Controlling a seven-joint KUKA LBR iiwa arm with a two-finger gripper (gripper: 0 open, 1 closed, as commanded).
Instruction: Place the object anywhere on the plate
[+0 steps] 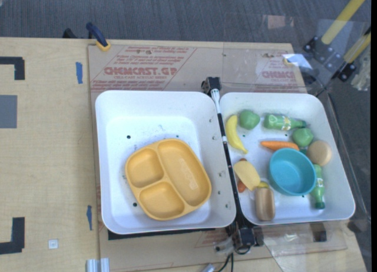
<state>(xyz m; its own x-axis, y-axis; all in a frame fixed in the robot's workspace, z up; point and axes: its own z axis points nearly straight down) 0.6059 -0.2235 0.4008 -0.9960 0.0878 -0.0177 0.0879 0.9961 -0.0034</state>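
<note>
Wooden bench (41,165); grey carpet (177,0)

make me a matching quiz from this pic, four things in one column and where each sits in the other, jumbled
Things:
1. yellow divided plate
2. banana
3. blue bowl
4. hot dog

Places:
A. near front edge of the right bin, left of the bowl
B. left bin, toward its front
C. right bin, beside the divider, toward the back
D. middle of the right bin, below the carrot

Pairs: 1-B, 2-C, 3-D, 4-A
</note>
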